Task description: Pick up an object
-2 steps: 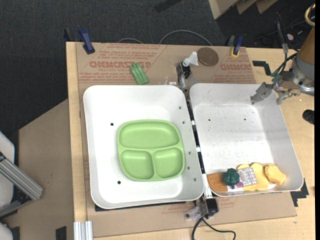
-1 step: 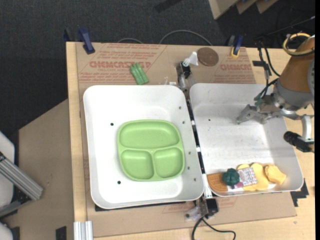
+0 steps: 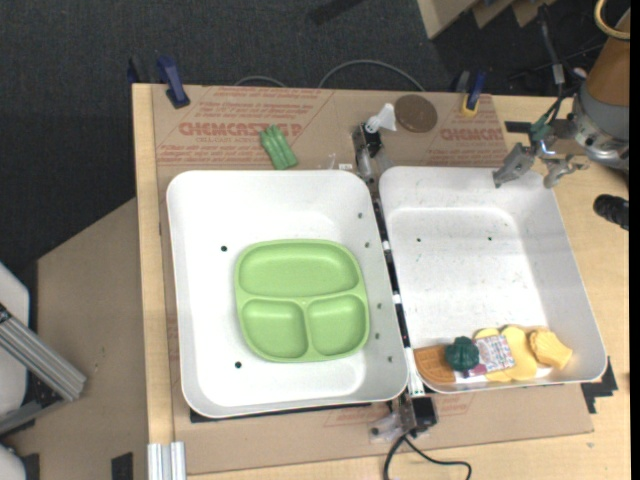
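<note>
Nearest the camera, a black cable [image 3: 425,453] trails off the front edge of the counter [image 3: 150,268], a cardboard-covered bench with red printed lettering. At the upper right, the grey two-finger claw [image 3: 540,165] hovers above the far right corner of the right shallow white bin [image 3: 480,258], its fingers spread apart with nothing between them. Above it rises the arm's grey wrist with an orange band [image 3: 608,78]. Along the near wall of that same bin, well apart from the claw, lies a small cluster: a dark green knobby toy [image 3: 461,353], a small printed packet [image 3: 494,351], yellow foam-like pieces [image 3: 540,348] and a tan flat piece [image 3: 430,363], all touching or just beside one another. In the left shallow white bin [image 3: 200,218] sits a light green plastic tray with three compartments [image 3: 300,300]. Beyond the bins, a green clip [image 3: 279,148] and a brown round disc [image 3: 415,114] rest on the cardboard.
</note>
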Controlling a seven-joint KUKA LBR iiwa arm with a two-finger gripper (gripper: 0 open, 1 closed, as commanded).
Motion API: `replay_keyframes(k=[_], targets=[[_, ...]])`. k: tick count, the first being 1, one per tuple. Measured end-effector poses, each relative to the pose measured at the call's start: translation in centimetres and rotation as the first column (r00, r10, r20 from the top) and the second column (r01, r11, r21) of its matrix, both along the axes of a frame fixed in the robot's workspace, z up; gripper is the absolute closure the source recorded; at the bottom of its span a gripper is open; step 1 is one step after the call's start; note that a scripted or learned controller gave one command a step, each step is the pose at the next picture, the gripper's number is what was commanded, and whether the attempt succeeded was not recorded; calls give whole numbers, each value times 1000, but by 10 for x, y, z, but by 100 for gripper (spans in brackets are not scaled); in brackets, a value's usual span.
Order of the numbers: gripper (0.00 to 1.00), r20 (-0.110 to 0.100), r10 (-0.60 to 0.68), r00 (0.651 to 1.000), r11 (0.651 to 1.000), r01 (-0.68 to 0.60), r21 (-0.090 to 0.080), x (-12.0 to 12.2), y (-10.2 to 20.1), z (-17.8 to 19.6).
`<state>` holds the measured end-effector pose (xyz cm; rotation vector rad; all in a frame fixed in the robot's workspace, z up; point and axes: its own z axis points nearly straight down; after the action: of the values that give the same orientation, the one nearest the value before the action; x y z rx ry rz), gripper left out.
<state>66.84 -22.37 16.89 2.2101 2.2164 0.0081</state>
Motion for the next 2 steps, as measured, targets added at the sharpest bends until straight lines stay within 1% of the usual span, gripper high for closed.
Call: replay_keyframes(k=[1, 2], targets=[[0, -13, -2, 1000, 1000, 2, 11, -34, 3, -87], [100, -9, 0, 1000, 1000, 0, 5, -33, 2, -73]])
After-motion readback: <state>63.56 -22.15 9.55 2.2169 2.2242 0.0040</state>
